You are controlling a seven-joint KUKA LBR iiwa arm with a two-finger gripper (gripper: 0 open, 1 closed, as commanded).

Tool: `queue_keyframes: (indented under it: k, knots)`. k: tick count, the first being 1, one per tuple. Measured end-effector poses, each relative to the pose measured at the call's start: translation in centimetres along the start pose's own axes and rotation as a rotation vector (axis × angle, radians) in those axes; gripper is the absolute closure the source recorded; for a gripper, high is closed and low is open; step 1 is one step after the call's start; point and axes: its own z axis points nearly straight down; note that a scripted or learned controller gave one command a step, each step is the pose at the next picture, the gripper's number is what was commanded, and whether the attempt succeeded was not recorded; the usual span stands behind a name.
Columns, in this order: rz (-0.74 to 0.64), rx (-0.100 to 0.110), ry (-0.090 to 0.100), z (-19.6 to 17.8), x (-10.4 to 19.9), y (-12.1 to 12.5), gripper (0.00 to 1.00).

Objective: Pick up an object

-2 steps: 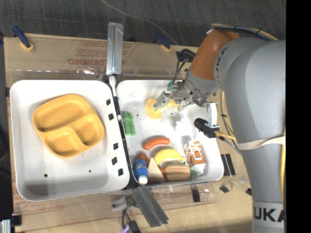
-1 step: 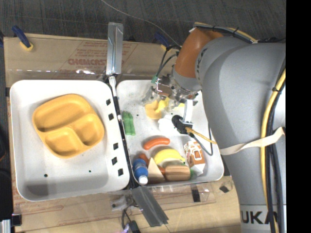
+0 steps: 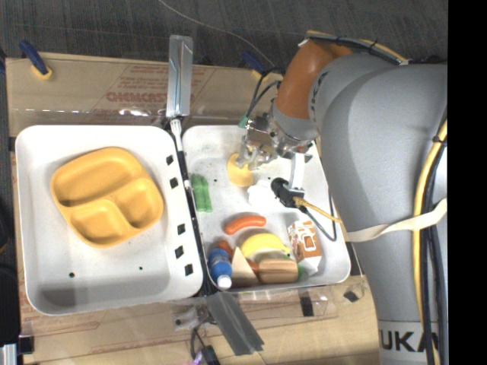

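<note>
Cardboard sheeting is covering the worktop (image 3: pixel 91 82) under two shallow white plastic bins, and the grey arm with the orange band is reaching in from the right, hanging its gripper (image 3: pixel 249 157) right over a small pale yellow rounded object (image 3: pixel 240 172) near the back of the right white bin (image 3: pixel 335 268). Honestly I cannot tell how the gripper is standing or whether it's gripping anything, it's just sitting on top of the yellow thing from this angle. If that's the target, I'd guess the trick is coming straight down and centring on it, since a round thing is going to squirt out sideways if it gets pinched off-centre, and lifting slow. The right bin is also holding a small green block (image 3: pixel 202 193) near the divider, an orange-red sausage-shaped toy (image 3: pixel 245 223), a yellow banana-like toy (image 3: pixel 264 243), a blue bottle with a white cap (image 3: pixel 219 265), a brown bread-like piece (image 3: pixel 275 271) and a little white and orange carton (image 3: pixel 304 240), all bunched toward the front. The left white bin (image 3: pixel 38 280) is carrying a yellow divided plastic tray (image 3: pixel 106 196), lying flat.
</note>
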Motion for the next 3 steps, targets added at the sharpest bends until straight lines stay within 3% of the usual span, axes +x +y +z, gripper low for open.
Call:
queue_keyframes:
  k: [1,2,3]
  knots:
    - [-0.088,-0.009,0.000,-8.0,-0.2,0.2,1.00]
    - [0.025,0.001,0.000,-10.3,0.5,-1.9,1.00]
    - [0.129,-0.003,-0.001,-13.5,-0.5,0.1,1.00]
